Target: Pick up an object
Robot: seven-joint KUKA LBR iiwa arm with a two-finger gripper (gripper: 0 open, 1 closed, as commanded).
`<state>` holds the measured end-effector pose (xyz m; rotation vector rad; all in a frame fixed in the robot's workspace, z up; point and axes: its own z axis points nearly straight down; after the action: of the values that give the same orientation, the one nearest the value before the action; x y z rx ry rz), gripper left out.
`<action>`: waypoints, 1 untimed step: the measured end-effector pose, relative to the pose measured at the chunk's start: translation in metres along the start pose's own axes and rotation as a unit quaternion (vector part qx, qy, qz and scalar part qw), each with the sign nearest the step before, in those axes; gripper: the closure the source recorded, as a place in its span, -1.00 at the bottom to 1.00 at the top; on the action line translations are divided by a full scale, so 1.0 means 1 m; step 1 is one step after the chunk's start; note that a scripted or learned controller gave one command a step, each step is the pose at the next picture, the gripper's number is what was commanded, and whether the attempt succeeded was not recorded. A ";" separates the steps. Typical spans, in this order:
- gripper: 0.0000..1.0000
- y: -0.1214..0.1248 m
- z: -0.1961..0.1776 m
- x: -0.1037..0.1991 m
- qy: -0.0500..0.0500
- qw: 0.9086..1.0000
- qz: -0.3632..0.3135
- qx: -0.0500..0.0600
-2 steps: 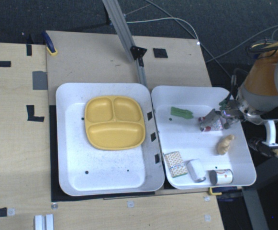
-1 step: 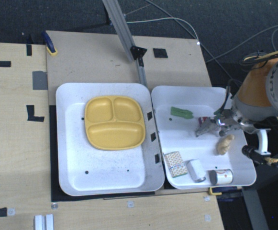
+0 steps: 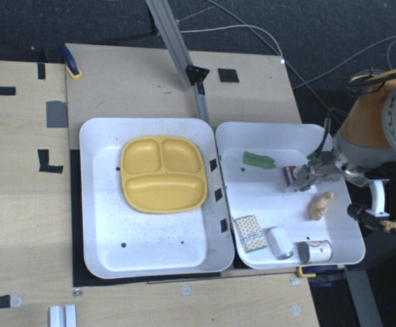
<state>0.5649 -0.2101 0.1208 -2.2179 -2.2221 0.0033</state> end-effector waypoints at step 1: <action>1.00 -0.001 -0.061 -0.006 -0.001 1.000 0.001 -0.003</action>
<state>0.5640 -0.2165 0.1817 -2.2234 -2.2250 -0.0017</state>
